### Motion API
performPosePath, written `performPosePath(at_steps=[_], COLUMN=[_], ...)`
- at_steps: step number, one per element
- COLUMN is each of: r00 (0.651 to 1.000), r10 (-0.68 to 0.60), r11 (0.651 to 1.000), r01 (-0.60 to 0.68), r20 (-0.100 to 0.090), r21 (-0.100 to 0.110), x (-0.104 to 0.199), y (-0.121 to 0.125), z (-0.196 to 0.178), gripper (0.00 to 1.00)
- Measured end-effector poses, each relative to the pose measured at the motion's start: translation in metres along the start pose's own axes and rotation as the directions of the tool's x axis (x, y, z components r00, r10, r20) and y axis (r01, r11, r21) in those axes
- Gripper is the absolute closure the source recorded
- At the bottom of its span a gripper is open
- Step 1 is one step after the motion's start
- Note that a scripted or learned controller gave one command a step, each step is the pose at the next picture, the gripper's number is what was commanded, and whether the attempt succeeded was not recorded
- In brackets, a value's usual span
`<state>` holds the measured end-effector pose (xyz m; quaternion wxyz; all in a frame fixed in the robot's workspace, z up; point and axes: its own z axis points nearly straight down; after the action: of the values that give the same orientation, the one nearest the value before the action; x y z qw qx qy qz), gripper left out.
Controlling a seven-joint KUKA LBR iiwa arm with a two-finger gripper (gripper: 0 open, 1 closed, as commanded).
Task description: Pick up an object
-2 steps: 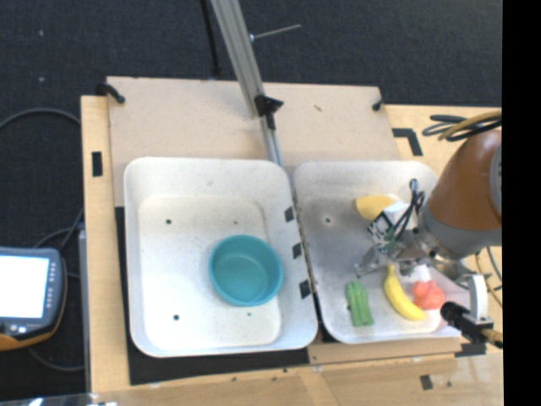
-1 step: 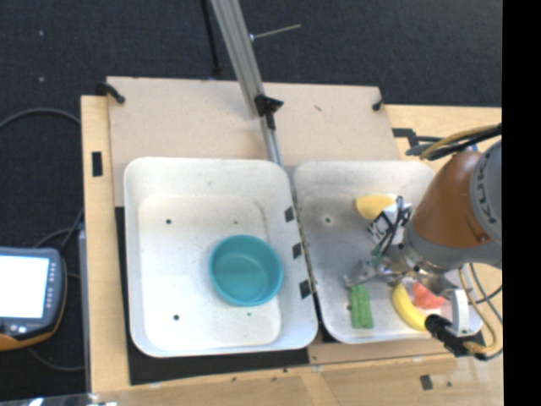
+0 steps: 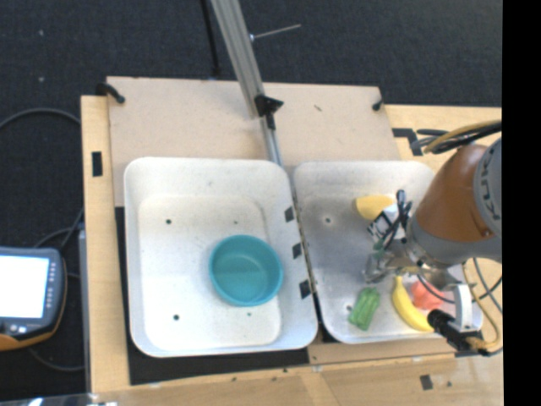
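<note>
Reaching in from the right, the grey arm (image 3: 461, 201) with its orange band hangs over the right bin (image 3: 338, 193), its gripper (image 3: 385, 265) low above the bin's floor near the middle of the near half. The gripper's tips blur into dark metal and cables there, so I cannot tell whether they are spread or closed, and nothing can be seen caught between them.

The things to pick lie around the gripper in the right bin. A green object (image 3: 365, 308) rests tilted on the floor near the front wall, just below and left of the gripper. A yellow banana (image 3: 407, 305) lies just beside it to the right, curving toward the front corner. Touching or overlapping the banana on its right is a pink-red object (image 3: 428, 295), partly hidden by the wrist. Another yellow object (image 3: 374, 205) sits farther back in the bin, beside the arm, partly covered by it.

The left bin (image 3: 169, 193) holds a teal bowl (image 3: 245, 269), upright, near its right front part and well apart from the gripper. Both bins stand side by side on the bench (image 3: 186, 117). A metal pole (image 3: 241, 49) slants up from behind the bins. A tablet-like screen (image 3: 25, 294) sits at the left edge.
</note>
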<state>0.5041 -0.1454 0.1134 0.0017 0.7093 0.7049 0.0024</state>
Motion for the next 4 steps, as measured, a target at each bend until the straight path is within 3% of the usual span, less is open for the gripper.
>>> performPosePath(at_steps=[1,2,3,4], r00=[1.0,1.0,1.0,1.0], r10=[-0.01,-0.01,-0.01,-0.012], r11=[1.0,1.0,1.0,1.0], r01=[0.01,0.01,0.01,0.012], r20=[0.003,0.003,0.003,0.001], r21=[-0.002,-0.003,-0.001,0.002], x=[0.003,0.0,-0.002,-0.002], y=[-0.005,0.005,0.012,0.013], z=[-0.059,-0.12,-0.164,-0.182], gripper=[1.0,1.0,1.0,1.0])
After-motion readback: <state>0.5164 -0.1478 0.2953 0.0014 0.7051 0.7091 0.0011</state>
